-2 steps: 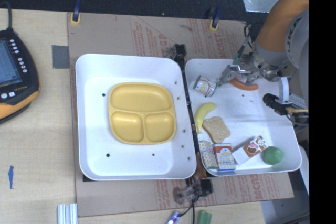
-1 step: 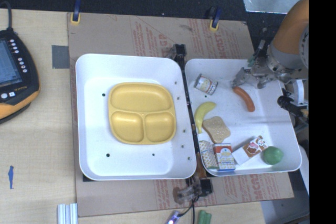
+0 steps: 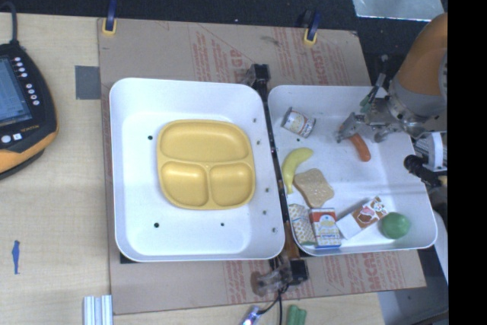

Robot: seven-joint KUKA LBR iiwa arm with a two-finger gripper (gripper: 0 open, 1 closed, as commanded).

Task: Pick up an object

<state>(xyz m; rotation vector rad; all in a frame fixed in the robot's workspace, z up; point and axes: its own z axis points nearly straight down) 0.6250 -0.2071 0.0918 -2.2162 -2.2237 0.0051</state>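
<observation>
My gripper (image 3: 364,129) hangs over the back right part of the right bin (image 3: 342,97), open, with its two fingers spread left and right. An orange carrot-like piece (image 3: 364,150) lies on the bin floor just in front of the fingertips, and its far end reaches up between them. Nothing is gripped. Other items lie in the same bin: a small tin can (image 3: 298,122), a yellow banana (image 3: 295,164), a slice of bread (image 3: 313,186), a small carton (image 3: 326,228), a flat white packet (image 3: 365,215) and a green ball (image 3: 394,225).
The left bin (image 3: 137,224) holds a yellow divided plate (image 3: 205,164). A teach pendant (image 3: 19,114) lies on the bench at the far left. The grey and orange arm (image 3: 422,65) reaches in over the right bin's right rim.
</observation>
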